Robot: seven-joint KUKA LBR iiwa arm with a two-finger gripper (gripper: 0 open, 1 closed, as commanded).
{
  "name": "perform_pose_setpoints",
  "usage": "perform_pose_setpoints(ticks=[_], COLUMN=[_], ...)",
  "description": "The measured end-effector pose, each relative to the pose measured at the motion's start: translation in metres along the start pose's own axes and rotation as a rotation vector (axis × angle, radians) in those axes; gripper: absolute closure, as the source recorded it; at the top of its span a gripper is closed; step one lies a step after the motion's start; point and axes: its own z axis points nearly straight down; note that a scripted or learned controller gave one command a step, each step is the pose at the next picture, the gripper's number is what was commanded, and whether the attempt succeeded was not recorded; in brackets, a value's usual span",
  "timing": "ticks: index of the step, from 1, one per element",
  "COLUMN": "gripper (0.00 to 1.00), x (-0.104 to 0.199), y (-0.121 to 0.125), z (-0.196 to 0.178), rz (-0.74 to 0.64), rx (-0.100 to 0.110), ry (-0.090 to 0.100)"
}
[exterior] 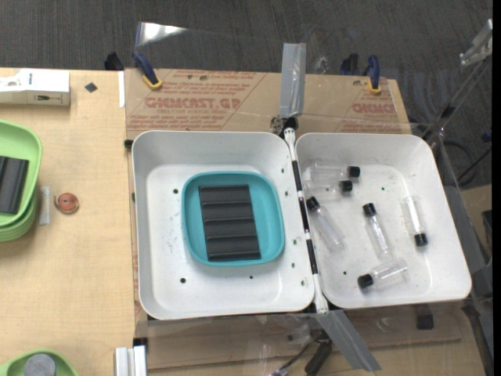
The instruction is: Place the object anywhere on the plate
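Teal plate (193, 233) centred in left bin (156, 288), ready; vials (376, 229) loose at 3 o'clock; hand state: cannot tell.

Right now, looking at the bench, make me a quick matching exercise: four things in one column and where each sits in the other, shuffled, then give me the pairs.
Things:
1. teal plate
2. clear vials with black caps
3. green tray
4. small round copper-coloured disc

Places:
A. in the right white bin
B. at the picture's left edge, on the wooden table
C. in the left white bin
D. on the wooden table, just right of the green tray

Pairs: 1-C, 2-A, 3-B, 4-D
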Motion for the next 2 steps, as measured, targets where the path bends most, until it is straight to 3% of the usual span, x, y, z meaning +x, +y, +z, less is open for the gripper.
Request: perform_pose_setpoints(ticks=[2], gripper=[0.00], x=[0.0037], y=[-0.0013], z=[0.0015], rz=[0.070], rx=[0.004], ry=[0.000])
